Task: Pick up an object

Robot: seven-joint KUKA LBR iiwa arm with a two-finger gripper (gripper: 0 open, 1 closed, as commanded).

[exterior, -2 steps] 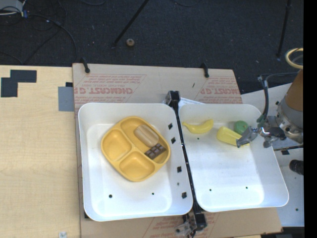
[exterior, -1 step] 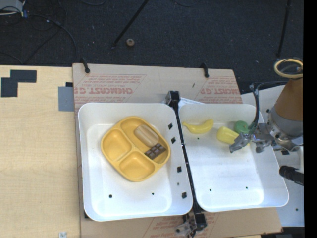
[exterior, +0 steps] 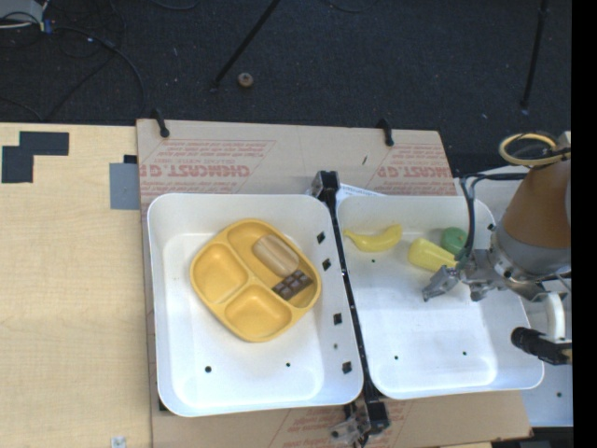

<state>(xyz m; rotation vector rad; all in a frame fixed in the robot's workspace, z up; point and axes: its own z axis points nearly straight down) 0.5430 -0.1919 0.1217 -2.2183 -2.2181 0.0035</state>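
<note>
Yellow block (exterior: 431, 253) lies in the right bin (exterior: 438, 362), just beside the tool (exterior: 448, 283), whose fingers look spread and pinch nothing; a banana (exterior: 375, 240) lies near.

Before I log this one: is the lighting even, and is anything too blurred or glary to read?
Camera view: lighting is even and soft, with only faint shadows under the yellow tray; the right bin is bright white but not blown out; the claw is small and slightly soft, so its finger state is unreadable; the floor behind is dark.
</note>
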